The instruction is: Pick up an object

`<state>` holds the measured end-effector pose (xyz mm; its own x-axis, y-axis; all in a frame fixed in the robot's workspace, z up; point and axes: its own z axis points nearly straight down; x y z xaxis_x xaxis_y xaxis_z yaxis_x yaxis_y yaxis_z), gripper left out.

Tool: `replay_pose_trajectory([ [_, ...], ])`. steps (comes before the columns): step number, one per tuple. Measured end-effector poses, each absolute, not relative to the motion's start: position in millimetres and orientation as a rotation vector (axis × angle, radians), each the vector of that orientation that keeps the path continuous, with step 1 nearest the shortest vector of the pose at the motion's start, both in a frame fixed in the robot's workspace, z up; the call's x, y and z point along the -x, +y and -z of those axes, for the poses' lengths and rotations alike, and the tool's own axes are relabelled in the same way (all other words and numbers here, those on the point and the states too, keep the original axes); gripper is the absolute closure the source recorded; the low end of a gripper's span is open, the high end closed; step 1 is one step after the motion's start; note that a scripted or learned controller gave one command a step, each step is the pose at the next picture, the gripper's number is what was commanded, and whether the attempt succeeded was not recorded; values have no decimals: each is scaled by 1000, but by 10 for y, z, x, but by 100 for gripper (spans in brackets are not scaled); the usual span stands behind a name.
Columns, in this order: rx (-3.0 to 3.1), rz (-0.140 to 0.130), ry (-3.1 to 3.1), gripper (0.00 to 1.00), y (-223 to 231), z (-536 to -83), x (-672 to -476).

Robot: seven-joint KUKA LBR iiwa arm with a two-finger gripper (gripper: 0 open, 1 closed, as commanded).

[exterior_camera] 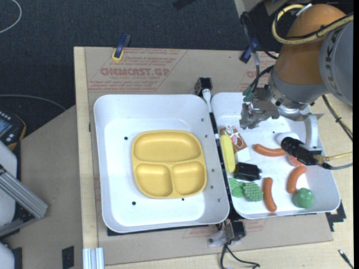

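left bin (106, 150): you see a yellow tray (168, 163). right bin (331, 192): corn (227, 152), three sausages (270, 194), green ball (303, 198), black block (247, 171). gripper (253, 115) hovers over the bin's far end; you cannot tell its opening or any load.

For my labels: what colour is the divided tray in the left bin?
Yellow: the divided tray, seen in the camera view.
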<state>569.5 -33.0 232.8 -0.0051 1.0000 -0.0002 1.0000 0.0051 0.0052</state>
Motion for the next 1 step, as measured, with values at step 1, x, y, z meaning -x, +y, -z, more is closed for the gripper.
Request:
replay_pose_trajectory([
  [1, -2214, -4, 2225, 100, 164, -2183, -5935],
])
